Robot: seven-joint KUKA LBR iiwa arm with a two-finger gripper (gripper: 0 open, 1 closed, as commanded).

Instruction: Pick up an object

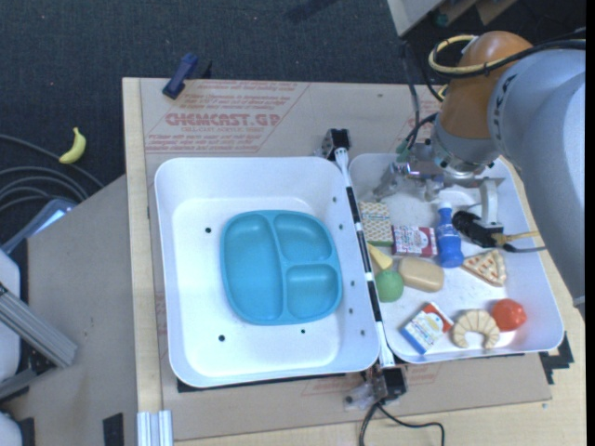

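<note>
The right bin [548, 328] holds several toy foods: a blue bottle [448, 241], a red and white box [415, 241], a checkered packet [375, 221], a tan bun [421, 274], a green ball [390, 287], a pizza slice [485, 268], a tomato [509, 314], a croissant [476, 329] and a small carton [426, 328]. The arm's orange band [479, 72] is over the bin's far end. My gripper [437, 182] hangs low there, just behind the bottle and the box. I see nothing held in it.
The left bin [186, 342] carries a blue divided plate [279, 266]. A black clip [336, 141] sits where the bins meet at the back. A blue object [180, 75] lies at the board's far left corner, and a yellow banana [73, 146] is on the floor.
</note>
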